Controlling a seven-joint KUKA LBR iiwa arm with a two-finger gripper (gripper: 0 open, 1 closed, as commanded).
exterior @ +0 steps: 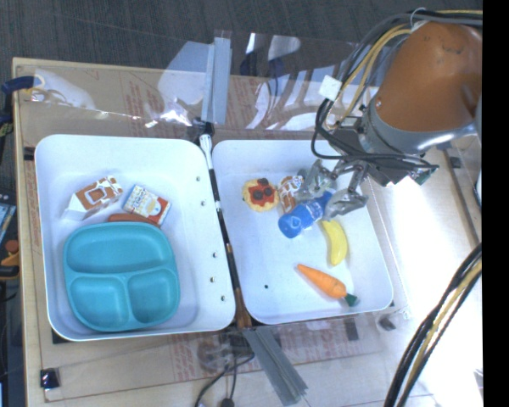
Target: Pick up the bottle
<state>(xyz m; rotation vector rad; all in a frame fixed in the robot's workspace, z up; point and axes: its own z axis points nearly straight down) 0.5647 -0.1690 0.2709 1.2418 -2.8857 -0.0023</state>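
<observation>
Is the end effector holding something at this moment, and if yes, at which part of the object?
It cannot be told. The end effector is at the upper end of the blue bottle in the right bin, but a grip is not visible.

Bright, slightly soft — glare on bins [59,155] (right edge overexposed).

right bin, upper right: my gripper [335,192] sits low over the blue bottle [304,214], hemmed by the pizza toy [260,194] on the left and the banana [335,242] just below.
right bin, lower left: bare white floor [263,265], open to me.
right bin, front: carrot [324,282] lies across it.
left bin: teal tray [120,275] and two small packets [123,200] crowd it.
</observation>
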